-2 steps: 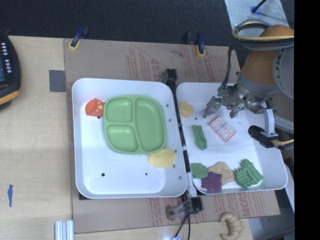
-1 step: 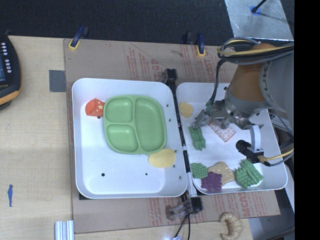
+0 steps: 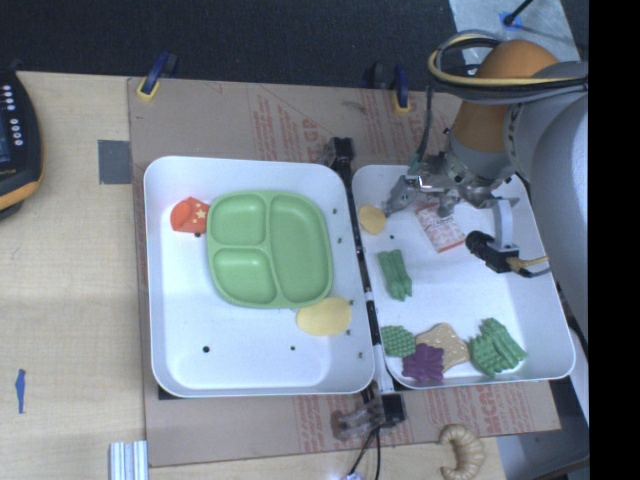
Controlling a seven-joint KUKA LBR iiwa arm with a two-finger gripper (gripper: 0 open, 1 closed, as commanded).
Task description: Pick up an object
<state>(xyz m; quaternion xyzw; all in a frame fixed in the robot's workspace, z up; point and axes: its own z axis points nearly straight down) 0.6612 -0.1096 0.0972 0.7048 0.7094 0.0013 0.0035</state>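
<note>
Two shallow white bins sit side by side on a cardboard-covered bench. The grey arm's two-finger gripper (image 3: 432,190) hangs low over the far end of the right bin (image 3: 535,298); whether its fingers are spread or pressed together cannot be told. Just beneath and to its right lies a small red-and-white packet (image 3: 442,228). A pale yellow round piece (image 3: 372,219) lies just left of the gripper, and a green ridged block (image 3: 395,273) lies nearer. In the left bin (image 3: 180,348) rests a green divided plastic plate (image 3: 270,248).
</note>
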